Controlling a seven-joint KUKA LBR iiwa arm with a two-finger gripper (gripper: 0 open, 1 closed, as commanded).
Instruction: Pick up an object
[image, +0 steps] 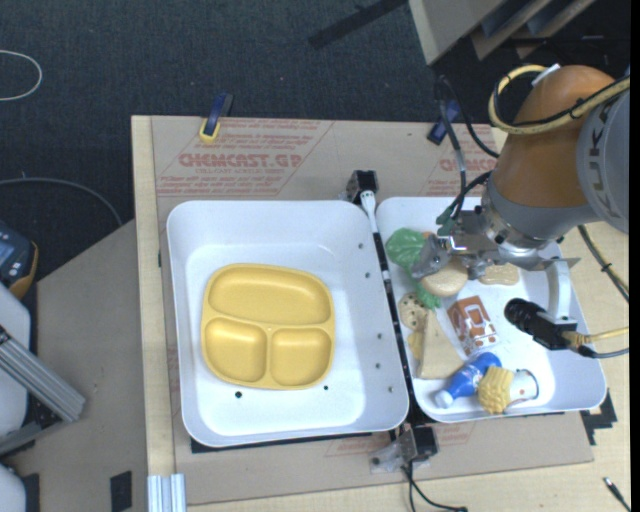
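The right bin holds a jumble of small items. A green leafy piece lies at its back left, with a cream oval piece just in front of it. A red and white box sits mid-bin. At the front are a blue bottle and a yellow knobbly piece. A tan wedge leans by the left wall. My gripper hangs low over the back of this bin, between the green piece and the cream oval. Nothing shows clearly between its tips.
The left bin carries a yellow divided plate. A second cream piece lies under the wrist. The grey and orange arm covers the right bin's back right corner. Clamps sit between the bins.
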